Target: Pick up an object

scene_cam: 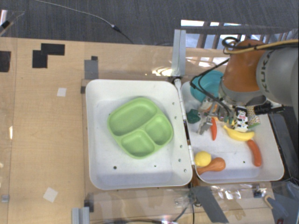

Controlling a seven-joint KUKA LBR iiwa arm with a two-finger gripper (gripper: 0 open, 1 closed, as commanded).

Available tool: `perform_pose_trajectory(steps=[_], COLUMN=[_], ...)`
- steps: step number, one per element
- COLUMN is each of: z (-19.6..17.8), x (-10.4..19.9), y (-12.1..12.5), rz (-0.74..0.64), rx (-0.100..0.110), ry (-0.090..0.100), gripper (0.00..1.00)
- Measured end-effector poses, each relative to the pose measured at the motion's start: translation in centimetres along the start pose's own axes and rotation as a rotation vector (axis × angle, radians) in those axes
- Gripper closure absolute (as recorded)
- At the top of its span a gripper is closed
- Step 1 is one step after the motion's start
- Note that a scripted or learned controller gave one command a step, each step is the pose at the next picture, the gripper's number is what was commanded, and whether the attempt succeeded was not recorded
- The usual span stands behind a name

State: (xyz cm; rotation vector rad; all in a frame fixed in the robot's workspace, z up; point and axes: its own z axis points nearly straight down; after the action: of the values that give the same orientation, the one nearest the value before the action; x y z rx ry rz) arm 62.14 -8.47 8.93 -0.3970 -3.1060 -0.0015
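**Arm low over the right bin, toys scattered beneath**

Camera view: two white bins sit side by side on the wooden bench [42, 139]. The left bin [100, 171] holds a green divided plate [140, 126], lying flat near its middle. The right bin [271, 169] carries the small things: a yellow banana [239, 134], an orange carrot [214, 129], a red sausage [255, 153] near the right wall, a yellow lemon [202, 158] touching an orange gourd-shaped toy [214, 164] at the front edge, a green piece [192, 115] beside the divider, and a teal bowl [210, 83] at the back, partly hidden by the arm. The grey arm with its orange band [240, 73] reaches in from the right, and the gripper [205, 120] sits low between the green piece and the carrot. Whether the fingers are spread or pressed together cannot be told; cables and clutter blur them.
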Motion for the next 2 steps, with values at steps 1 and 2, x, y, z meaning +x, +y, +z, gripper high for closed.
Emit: perform_pose_trajectory(steps=[1, 2], z=[0.0, -0.1], x=[2.4, 7.0], y=[-1.0, -2.1], rz=[0.150, 0.385], rx=[-0.005, -0.009], ry=[-0.024, -0.028], gripper=[0.00, 0.00])
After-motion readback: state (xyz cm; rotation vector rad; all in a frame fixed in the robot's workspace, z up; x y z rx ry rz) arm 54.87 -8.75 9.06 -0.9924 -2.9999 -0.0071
